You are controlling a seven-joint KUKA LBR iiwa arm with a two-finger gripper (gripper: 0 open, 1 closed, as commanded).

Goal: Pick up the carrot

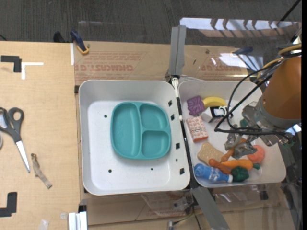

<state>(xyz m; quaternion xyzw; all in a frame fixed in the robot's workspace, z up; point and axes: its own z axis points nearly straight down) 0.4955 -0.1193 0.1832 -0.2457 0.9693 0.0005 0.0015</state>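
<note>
The carrot (233,165) is orange with a green leafy end (241,175). It lies flat near the front of the right bin (274,175), between a tan slice of bread (209,152) and a blue bottle (211,174). My gripper (239,146) hangs low over the bin, just above and behind the carrot's middle. Its metal tip sits close to the carrot and partly hides a salmon-red round toy (259,154). I see nothing lifted off the bin floor.
The right bin also holds purple grapes (195,104), a banana (214,101), a pink-and-white box (197,128) and a small black-and-white piece (219,111). A teal divided plate (140,130) lies in the left bin (91,143). Scissors (14,128) rest on the bench at left.
</note>
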